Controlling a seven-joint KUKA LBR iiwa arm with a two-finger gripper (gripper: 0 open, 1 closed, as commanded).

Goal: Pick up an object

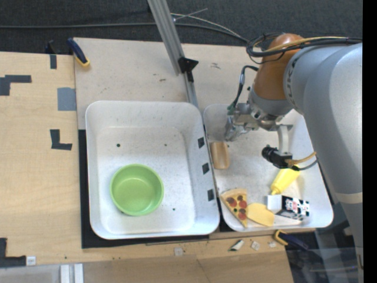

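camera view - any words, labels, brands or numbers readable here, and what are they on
No text can be read.
The black-and-white item in the right bin bears a pattern or print, too small and blurred to read.
The small white tag at the bench's lower left edge may carry marks, too small to tell.
The pizza slice toy, yellow bottle and green bowl show no lettering.

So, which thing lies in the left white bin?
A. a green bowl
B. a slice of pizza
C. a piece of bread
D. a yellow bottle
A: the green bowl sits alone on the floor of the left bin, while the pizza slice, yellow bottle and bread lie in the right bin.
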